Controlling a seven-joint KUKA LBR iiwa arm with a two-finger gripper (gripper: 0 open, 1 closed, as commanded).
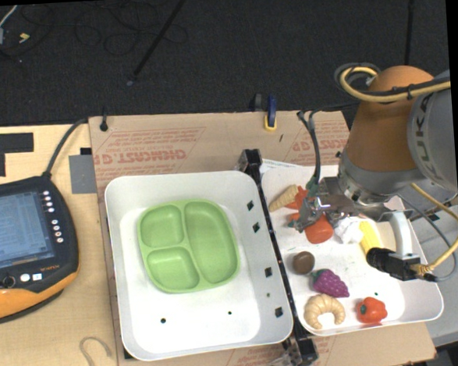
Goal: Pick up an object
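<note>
Jaws [318, 211], their state impossible to tell, hovered over a red tomato [319, 230] in the right bin [425, 307], where the neighbouring cone [286, 197] could foul any grip.

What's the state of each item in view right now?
green divided plate: upright in left bin, compartments bare
pincer: low over the red tomato in right bin
croissant: lying loose, near edge
purple grapes: lying loose
red pepper: lying loose
brown ball: resting loose
teach pendant: screen lit
</note>
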